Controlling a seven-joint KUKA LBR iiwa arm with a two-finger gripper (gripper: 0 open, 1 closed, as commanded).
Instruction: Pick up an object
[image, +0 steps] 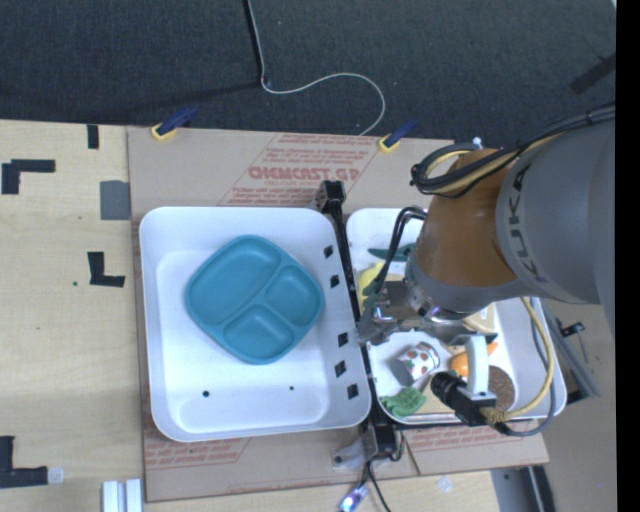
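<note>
Over the right half of the frame, the grey arm (545, 215) with its orange band covers most of the right bin (385, 216). Only a strip along that bin's left wall and lower rim stays uncovered, and that room is tight. The gripper (388, 318) sits low by the left wall, close to the ridge where the two bins meet. Whether it is released or clenched cannot be told from this angle.

Just below and to the right of the gripper lies a grey and white lump (415, 362), its long axis slanting from lower left to upper right. A green scrap (403, 403) lies below the lump against the lower rim, stretched roughly left to right. An orange piece (455, 360) and a brown disc (498, 385) lie further right, toward the lower right corner. A yellow piece (372, 272) shows above the gripper, near the left wall.

The left bin (160, 300) has far more room. A blue plate (255, 298) with three compartments sits in its upper middle, turned like a diamond. Bare white floor lies below it and along its left side. Both bins rest on the counter (60, 300).
</note>
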